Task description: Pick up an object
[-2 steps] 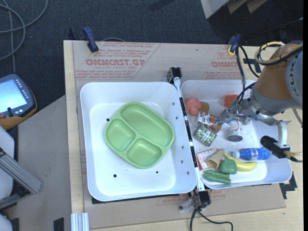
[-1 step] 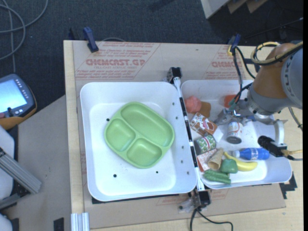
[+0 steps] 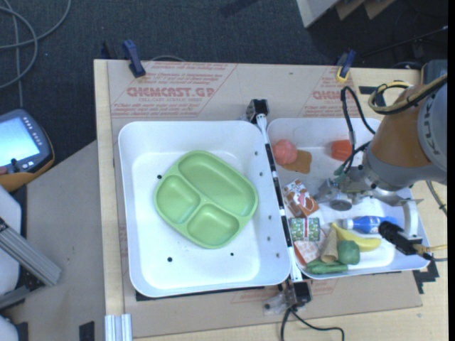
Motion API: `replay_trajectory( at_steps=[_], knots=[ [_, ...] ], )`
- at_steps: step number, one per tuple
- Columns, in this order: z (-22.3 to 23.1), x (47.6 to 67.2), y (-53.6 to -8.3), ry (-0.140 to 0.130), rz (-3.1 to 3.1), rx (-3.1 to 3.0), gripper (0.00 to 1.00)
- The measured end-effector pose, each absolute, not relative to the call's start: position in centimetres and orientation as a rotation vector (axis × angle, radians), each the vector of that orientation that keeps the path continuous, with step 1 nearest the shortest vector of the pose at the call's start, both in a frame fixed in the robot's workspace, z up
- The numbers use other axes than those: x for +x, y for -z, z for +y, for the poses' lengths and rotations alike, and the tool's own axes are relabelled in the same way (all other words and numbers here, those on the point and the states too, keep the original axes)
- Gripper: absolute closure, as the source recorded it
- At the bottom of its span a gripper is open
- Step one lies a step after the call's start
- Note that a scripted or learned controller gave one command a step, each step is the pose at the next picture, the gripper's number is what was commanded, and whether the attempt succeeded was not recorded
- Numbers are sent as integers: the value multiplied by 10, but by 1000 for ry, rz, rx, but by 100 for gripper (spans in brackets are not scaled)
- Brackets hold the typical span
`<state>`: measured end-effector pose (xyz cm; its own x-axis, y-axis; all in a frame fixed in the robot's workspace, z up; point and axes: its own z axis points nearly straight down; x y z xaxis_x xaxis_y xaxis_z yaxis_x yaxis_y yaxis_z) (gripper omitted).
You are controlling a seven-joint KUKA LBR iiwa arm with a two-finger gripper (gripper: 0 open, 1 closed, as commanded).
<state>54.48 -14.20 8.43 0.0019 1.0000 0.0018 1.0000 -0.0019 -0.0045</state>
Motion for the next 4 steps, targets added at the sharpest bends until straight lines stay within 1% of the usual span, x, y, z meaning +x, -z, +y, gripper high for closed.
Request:
replay_trajectory(
  at_steps=[1, 2, 3, 4],
  knots=[
    [-173, 639, -86, 6, -2232, -2225, 0],
    [-146, 561, -84, -4, -2215, -2218, 0],
    [-147, 565, -95, 1, -2223, -2223, 100],
    [-60, 601, -191, 16, -2239, -2215, 100]
  ],
)
